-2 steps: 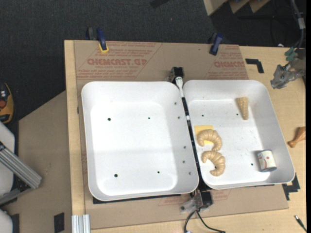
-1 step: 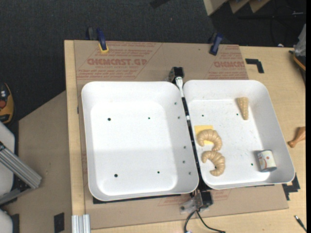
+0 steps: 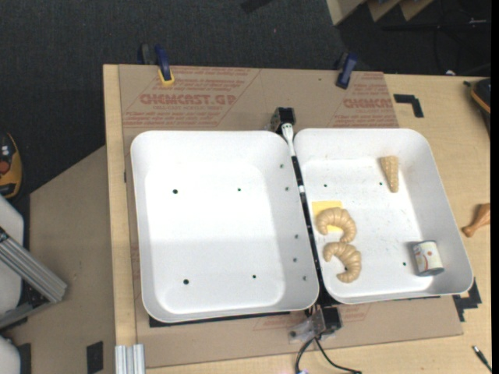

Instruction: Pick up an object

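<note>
Two shallow white bins sit side by side on a brown cardboard sheet (image 3: pixel 234 92) printed with red lettering, which is pinned to the bench (image 3: pixel 460 115) by two blue clamps (image 3: pixel 164 62) at its far edge. The left bin (image 3: pixel 148 209) shows its white floor with four small dark dots on it. All the things to be picked lie in the right bin (image 3: pixel 437 178). A tan cone (image 3: pixel 389 173) lies near its far right corner, pointed end toward me. A flat yellow piece (image 3: pixel 327 207) lies close to the wall shared with the left bin, and a pale croissant-shaped pastry (image 3: pixel 337 224) rests partly over its near edge. A second pastry (image 3: pixel 345 260) of the same kind curls just beside the first, nearer the front, and I cannot tell whether the two are touching. A small silver can (image 3: pixel 426 257) lies on its side by the near right corner, well apart from the pastries. Outside the bin, at the right edge of the view, a small orange-tan thing (image 3: pixel 475 220) lies on the bench; I can't make out what it is. As for the hand, I cannot tell whether it is apart or together.
</note>
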